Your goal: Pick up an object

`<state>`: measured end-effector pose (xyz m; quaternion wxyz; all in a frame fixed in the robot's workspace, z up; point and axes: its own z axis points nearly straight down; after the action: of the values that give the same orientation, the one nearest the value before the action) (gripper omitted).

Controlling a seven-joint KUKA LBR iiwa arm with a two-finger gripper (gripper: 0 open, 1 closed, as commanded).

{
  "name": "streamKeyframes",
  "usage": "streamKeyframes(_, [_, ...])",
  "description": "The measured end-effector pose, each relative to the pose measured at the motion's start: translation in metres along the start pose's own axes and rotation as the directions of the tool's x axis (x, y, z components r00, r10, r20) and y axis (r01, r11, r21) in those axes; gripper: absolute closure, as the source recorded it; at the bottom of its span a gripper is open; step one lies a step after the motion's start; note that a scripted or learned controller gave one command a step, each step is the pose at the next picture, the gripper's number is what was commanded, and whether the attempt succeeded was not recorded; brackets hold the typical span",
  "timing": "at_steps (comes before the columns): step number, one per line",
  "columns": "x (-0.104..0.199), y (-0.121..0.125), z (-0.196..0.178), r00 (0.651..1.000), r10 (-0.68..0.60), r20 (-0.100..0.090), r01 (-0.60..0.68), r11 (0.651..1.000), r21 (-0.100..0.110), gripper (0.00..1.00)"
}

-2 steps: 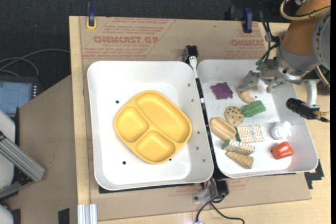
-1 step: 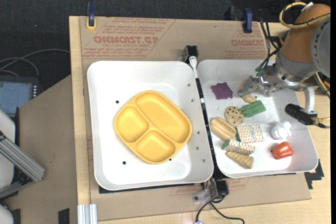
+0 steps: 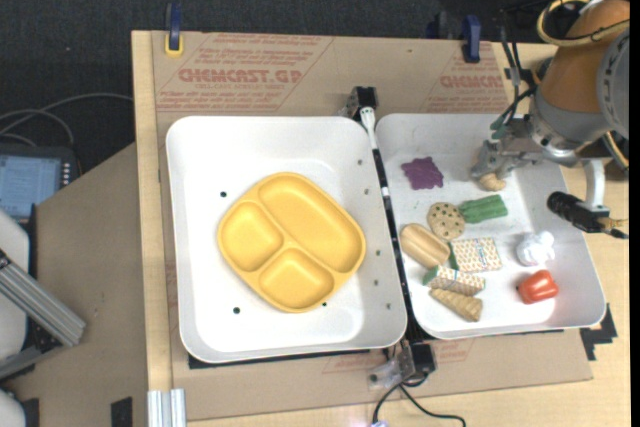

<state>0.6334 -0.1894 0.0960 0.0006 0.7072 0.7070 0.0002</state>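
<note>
Two white bins: left bin (image 3: 190,215) holds a yellow tray (image 3: 290,240); gripper (image 3: 497,160), finger state indeterminable, sits over a tan object (image 3: 490,181) in right bin (image 3: 580,295).

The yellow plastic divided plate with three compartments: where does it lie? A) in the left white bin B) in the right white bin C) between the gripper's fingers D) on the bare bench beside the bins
A: the yellow plastic divided plate rests on the floor of the left white bin, apart from the toy foods in the right white bin.
</note>
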Motion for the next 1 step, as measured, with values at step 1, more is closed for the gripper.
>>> streamKeyframes(1, [0.0628,-0.0657,-0.0243,1.000,-0.004,-0.005,0.004,1.000,0.006,1.00])
